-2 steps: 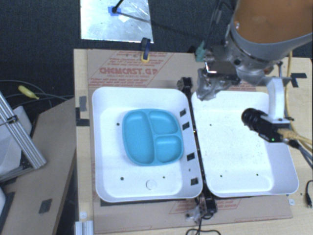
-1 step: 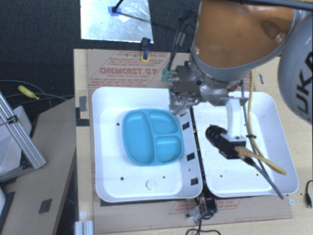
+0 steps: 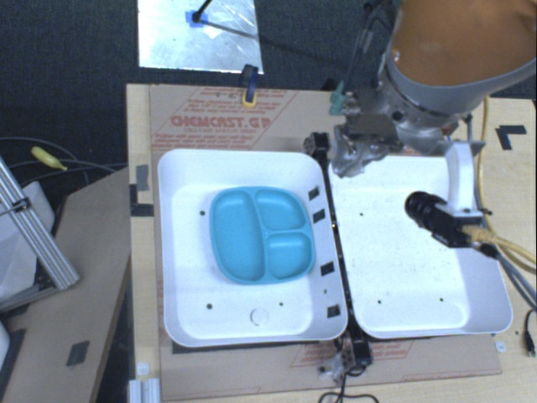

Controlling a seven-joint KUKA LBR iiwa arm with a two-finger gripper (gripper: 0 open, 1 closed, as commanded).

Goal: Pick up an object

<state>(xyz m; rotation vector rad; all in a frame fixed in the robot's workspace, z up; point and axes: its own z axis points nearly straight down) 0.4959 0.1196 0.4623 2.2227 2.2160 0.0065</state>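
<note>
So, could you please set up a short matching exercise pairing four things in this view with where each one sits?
Things:
1. blue divided plate
2. tool
3. yellow clip
4. small white disc

Places:
A. on the cardboard beyond the left bin
B. near edge of the left bin's floor
C. middle of the left bin
D. over the far edge of the right bin

Pairs: 1-C, 2-D, 3-A, 4-B
</note>
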